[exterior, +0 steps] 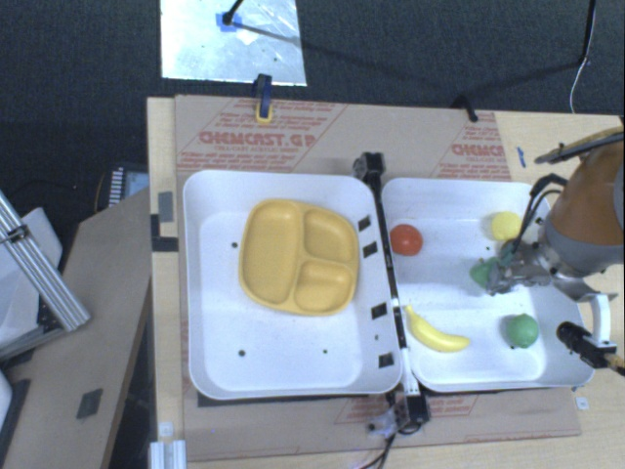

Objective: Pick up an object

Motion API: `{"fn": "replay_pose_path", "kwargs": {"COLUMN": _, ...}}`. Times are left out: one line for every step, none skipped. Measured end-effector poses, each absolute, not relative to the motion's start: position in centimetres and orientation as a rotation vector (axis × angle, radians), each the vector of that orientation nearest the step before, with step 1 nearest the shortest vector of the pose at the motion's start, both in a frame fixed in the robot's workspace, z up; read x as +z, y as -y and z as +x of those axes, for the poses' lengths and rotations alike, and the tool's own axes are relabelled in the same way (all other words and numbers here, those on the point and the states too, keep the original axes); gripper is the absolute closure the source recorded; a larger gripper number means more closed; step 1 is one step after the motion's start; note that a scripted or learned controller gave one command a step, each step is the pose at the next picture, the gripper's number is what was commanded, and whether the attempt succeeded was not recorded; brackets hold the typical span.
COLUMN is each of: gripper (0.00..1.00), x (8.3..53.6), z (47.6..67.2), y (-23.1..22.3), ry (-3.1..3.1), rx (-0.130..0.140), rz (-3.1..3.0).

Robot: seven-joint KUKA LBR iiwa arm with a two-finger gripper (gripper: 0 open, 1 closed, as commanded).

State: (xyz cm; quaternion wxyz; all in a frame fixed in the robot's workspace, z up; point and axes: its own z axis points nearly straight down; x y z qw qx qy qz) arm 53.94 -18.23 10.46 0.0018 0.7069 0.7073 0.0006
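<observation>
In the right bin [449,360] lie a red ball-like fruit [406,239], a yellow round fruit [505,226], a banana [437,332] and a green round fruit [522,330]. Another small green object [479,273] rests mid-bin, partly hidden by the gripper [495,277]. The gripper hangs low over that object at the end of the grey and orange arm [586,213].
The left bin [215,350] holds a yellow divided plate [297,256]. A black divider with clips [384,291] runs between the bins. Cardboard sheeting [293,135] lies under both bins, and a yellow clamp [264,101] sits at the back edge.
</observation>
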Motion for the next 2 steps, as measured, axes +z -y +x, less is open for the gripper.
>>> {"fn": "replay_pose_path", "kwargs": {"gripper": 1.00, "x": 15.7, "z": 53.1, "y": 18.0, "ry": -2.219, "rx": 0.004, "rz": 2.216}}
{"fn": "replay_pose_path", "kwargs": {"gripper": 1.00, "x": 20.1, "z": 53.2, "y": 17.7, "ry": -2.223, "rx": 0.005, "rz": 2.212}}
